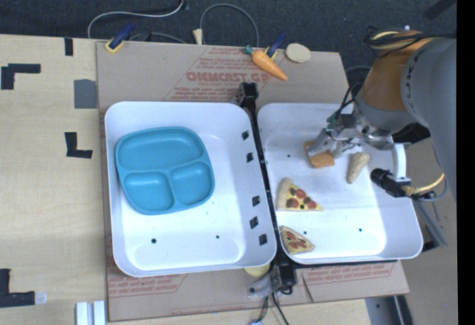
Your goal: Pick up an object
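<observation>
My gripper (325, 144) hangs low over the upper middle of the right bin (371, 231), reaching in from the right. Right under its tip lies a small brown bread-like piece (323, 161); whether they touch is unclear. A pale beige oblong piece (358, 166) lies just to the right of it. Two pizza slices rest nearer the front: one (297, 198) by the bin's left wall, the other (296, 240) in the front left corner.
The left bin (185, 249) holds a blue divided plate (165, 169). On the cardboard behind the bins lie a toy carrot (269, 64) and a round beige piece (298, 53). A black divider (257, 168) runs between the bins.
</observation>
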Robot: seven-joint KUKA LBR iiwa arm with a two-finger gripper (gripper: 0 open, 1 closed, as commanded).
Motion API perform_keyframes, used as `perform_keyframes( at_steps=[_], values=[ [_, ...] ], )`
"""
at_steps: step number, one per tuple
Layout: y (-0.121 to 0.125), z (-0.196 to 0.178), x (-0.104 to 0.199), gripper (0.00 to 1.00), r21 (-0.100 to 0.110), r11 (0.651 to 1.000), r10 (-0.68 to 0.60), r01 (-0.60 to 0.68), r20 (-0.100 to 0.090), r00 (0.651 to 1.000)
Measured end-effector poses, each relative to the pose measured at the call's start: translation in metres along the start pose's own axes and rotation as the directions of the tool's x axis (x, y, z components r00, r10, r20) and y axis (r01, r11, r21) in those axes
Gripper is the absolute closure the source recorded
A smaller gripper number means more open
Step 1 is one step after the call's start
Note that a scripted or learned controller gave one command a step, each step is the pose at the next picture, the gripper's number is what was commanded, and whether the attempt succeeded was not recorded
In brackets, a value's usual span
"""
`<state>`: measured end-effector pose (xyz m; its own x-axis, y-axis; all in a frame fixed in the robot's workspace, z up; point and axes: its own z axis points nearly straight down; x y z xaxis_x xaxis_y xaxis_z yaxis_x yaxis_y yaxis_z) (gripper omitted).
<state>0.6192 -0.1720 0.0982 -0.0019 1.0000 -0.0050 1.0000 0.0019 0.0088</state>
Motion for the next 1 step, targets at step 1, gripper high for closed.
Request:
perform_keyframes(
  at_steps=[1],
  values=[
    [0.0205, -0.0929, 0.1082, 1.0, -0.001, 1.0, -0.011, 0.011, -0.008, 1.0]
  ],
)
